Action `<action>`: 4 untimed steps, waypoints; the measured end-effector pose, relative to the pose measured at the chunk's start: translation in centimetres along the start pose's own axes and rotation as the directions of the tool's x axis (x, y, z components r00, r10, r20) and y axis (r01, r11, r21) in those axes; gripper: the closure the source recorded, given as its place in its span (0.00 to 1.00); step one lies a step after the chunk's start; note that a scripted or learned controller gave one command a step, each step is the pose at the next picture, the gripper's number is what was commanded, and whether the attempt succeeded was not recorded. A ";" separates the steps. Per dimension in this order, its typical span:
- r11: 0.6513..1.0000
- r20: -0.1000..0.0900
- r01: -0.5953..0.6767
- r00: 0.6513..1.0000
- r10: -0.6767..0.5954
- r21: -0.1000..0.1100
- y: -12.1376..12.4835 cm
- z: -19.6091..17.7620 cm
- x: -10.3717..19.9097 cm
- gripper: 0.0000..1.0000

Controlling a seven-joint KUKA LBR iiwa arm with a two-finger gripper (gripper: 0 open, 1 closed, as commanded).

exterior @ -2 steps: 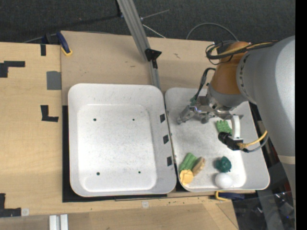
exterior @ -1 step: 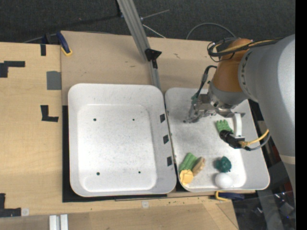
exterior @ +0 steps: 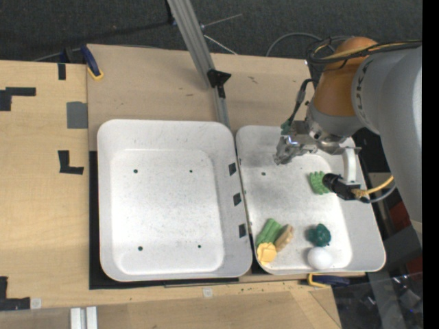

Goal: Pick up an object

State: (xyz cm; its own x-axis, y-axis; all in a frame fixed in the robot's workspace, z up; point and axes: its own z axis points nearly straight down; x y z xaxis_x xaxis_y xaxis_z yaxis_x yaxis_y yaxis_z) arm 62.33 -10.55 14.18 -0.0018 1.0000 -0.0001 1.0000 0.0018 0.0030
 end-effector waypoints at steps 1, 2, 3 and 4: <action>1.000 0.000 -0.001 1.000 0.001 0.000 0.3 -4.3 -0.3 1.00; 1.000 0.001 -0.001 1.000 0.001 -0.001 0.1 -9.8 -1.3 1.00; 1.000 -0.001 0.000 1.000 0.000 0.003 0.1 -10.8 -1.2 1.00; 1.000 -0.001 0.004 1.000 -0.004 0.005 -0.1 -9.6 4.4 1.00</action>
State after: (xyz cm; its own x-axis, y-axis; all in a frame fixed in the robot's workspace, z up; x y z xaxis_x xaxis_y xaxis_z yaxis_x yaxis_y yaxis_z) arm 62.20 -6.10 23.76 -0.0060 1.0000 0.0013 1.0000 0.0060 -0.0019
